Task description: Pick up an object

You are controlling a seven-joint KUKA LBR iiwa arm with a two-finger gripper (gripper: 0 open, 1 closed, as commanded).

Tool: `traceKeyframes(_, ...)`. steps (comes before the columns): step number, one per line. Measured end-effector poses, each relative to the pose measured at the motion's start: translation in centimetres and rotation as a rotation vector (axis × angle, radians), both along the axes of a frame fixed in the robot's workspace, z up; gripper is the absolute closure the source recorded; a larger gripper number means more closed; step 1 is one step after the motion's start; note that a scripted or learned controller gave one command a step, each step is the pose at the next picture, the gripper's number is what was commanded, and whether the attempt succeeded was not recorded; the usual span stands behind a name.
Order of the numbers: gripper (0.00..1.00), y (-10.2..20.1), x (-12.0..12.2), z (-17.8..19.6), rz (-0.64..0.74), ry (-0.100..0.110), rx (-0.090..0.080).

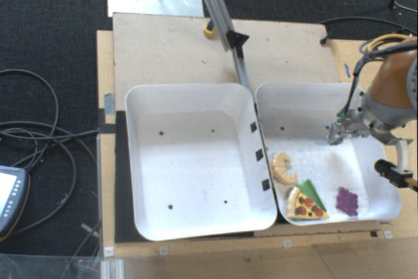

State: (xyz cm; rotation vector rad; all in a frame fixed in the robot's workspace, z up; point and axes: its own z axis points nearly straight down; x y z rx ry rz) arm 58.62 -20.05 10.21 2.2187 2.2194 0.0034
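Note:
The right bin (307, 98) holds three toy foods near its front. A tan croissant (283, 168) lies by the left wall. In front of it lies a pizza slice (305, 204) with a green wedge (313, 193) leaning on its far edge. Purple grapes (347, 201) sit to the front right. My gripper (336, 134) hangs over the right bin's middle right, above bare floor, well behind the grapes and to the right of the croissant. Nothing shows in its grasp.
The left bin (137, 140) sits beside the right one, with black clips along the shared wall (259, 155). A slanted metal pole (219, 6) crosses the bench from the back. Cables lie on the carpet at left.

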Motion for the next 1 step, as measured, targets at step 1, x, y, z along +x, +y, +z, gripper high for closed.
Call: traceKeyframes(1,1.0,0.46,0.95,6.03,0.006,-0.004,-0.001)
